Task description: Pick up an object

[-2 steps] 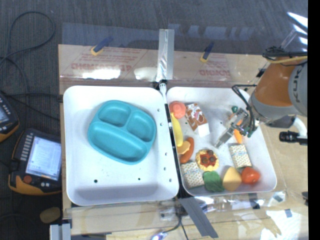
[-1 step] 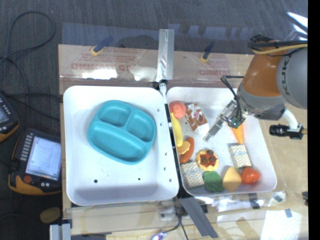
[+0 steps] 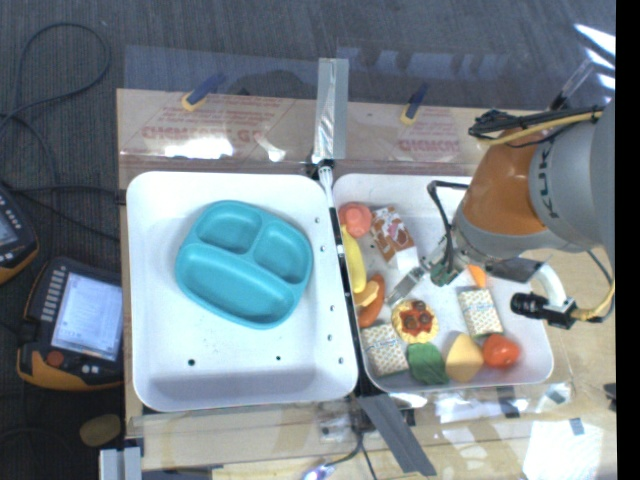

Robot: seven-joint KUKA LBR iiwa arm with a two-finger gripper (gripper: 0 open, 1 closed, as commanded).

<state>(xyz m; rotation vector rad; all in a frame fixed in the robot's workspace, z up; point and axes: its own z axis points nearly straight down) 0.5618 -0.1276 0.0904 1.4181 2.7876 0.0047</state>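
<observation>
A: White plastic, the right bin (image 3: pixel 540 368), holds all the toy food: a yellow banana (image 3: pixel 354 260) along its left wall, a pink-red piece (image 3: pixel 354 216) at the top left, a brown-and-white pastry piece (image 3: pixel 391 233) beside that.

B: And lower down?

A: A small round pizza (image 3: pixel 414 320) sits in the middle, a patterned cracker (image 3: pixel 384 349) below and left of it, a green piece (image 3: pixel 427 363), a yellow wedge (image 3: pixel 463 357) and a red tomato (image 3: pixel 500 351) along the near wall. Another cracker (image 3: pixel 480 312) lies right of the pizza.

B: Where is the gripper?

A: The gripper (image 3: pixel 440 268) hangs over the middle of that bin, just above the pizza, under the orange band (image 3: pixel 500 203) of the arm. Whether its pincer is released or clenched, I cannot tell; nothing visible sits between the fingers.

B: What crowds the spot?

A: Cables (image 3: pixel 530 120) and the grey wrist cover the bin's right upper part.

B: The other bin?

A: The left bin (image 3: pixel 150 368) carries a blue divided plate (image 3: pixel 245 261), tilted. A pendant (image 3: pixel 75 323) lies on the floor, left.
</observation>
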